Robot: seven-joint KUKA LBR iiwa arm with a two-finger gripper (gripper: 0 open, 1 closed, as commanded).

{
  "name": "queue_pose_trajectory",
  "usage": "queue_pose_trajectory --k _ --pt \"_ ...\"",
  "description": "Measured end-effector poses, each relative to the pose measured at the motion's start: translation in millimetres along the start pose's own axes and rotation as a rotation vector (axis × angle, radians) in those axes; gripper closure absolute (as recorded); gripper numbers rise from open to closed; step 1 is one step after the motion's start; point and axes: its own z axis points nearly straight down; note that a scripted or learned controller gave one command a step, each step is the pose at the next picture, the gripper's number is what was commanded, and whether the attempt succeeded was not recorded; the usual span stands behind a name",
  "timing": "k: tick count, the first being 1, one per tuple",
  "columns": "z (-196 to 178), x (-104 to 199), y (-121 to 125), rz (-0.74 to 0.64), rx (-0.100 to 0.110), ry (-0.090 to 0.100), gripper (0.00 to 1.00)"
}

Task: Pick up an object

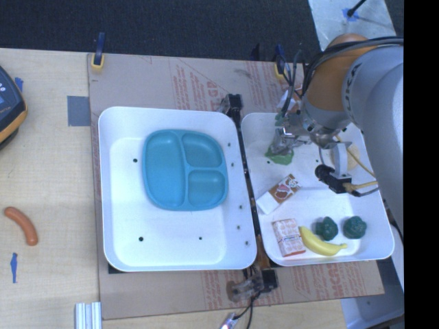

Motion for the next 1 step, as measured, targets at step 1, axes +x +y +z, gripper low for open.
queue_pose_trajectory --k 1 --pt "-0.4 -105.0 4.8 0.002 0.000 -0.001 0.00"
